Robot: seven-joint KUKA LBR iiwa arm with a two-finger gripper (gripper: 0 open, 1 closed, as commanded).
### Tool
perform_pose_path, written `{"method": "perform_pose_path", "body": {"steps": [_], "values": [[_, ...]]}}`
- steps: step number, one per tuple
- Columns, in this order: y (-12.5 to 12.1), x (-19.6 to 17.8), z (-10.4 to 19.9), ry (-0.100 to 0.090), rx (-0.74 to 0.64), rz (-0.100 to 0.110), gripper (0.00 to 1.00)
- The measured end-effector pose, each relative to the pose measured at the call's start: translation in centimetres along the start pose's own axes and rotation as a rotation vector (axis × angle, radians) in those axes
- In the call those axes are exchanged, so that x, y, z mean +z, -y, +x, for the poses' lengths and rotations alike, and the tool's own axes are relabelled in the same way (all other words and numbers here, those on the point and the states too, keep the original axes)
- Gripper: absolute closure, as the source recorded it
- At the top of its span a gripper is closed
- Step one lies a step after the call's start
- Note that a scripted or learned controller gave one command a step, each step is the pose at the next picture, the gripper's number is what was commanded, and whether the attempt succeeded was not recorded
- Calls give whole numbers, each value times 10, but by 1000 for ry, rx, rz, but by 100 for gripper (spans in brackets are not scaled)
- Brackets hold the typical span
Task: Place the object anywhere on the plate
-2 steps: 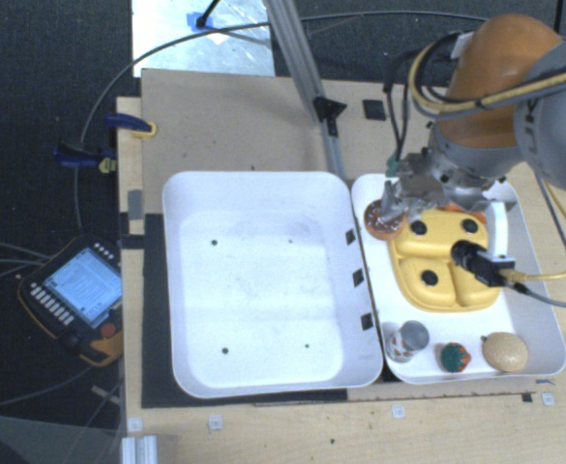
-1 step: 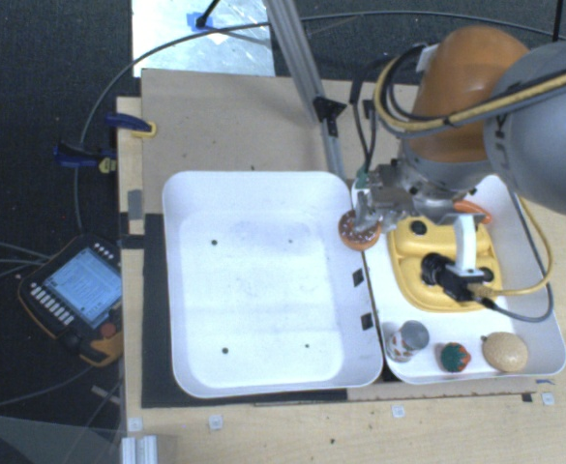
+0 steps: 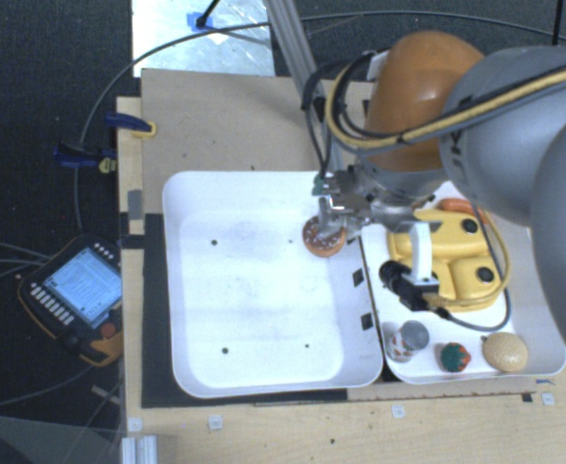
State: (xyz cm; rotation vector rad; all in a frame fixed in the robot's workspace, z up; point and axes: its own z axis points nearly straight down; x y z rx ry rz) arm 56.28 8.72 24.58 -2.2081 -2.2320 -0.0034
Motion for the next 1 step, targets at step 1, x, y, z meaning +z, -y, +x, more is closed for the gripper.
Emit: {"method": "perform_pose_path", "body": {"steps": [1], "values": [[22,27,46,1,1,3,100]]}}
